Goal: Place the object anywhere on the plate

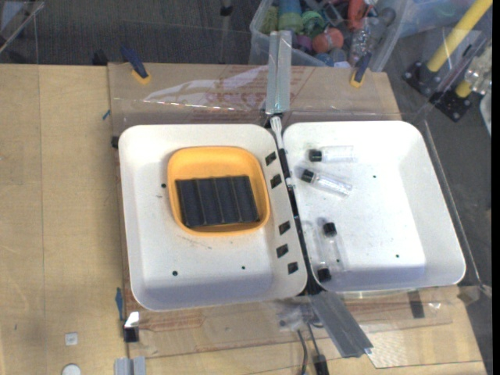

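Plate (181, 165), orange, set in the left white bin (148, 272), with a black ridged block (217, 201) lying flat across its middle. State of the hand: cannot tell. Off to the right of the plate, past the divider, three clear vials with black caps in the right white bin (406, 209): one vial (330, 155) farthest back, a second vial (325, 181) just beside it, a third vial (332, 242) nearer the front, apart from the pair.
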Tool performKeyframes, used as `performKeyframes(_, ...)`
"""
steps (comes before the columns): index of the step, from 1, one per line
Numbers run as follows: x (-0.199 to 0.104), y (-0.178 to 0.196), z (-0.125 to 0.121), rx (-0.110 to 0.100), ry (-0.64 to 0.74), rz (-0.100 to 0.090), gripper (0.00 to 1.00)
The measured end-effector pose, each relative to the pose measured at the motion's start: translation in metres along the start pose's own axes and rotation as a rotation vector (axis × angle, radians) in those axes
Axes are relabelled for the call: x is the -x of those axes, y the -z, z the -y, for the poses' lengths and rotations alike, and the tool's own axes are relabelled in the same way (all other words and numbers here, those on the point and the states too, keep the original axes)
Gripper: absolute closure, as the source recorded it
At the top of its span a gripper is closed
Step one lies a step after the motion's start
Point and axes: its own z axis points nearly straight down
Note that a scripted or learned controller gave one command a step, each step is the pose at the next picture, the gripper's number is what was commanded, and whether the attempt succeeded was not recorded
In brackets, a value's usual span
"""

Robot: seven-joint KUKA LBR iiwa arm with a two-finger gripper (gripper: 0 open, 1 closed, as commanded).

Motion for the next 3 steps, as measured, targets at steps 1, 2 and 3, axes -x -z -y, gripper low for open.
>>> performKeyframes(1,-0.004,0.000,0.002,0.001,0.294,-0.003,1.00)
performKeyframes(2,0.006,0.000,-0.003,0.002,0.666,0.002,1.00)
performKeyframes(3,0.010,-0.001,-0.004,0.003,1.055,0.003,1.00)
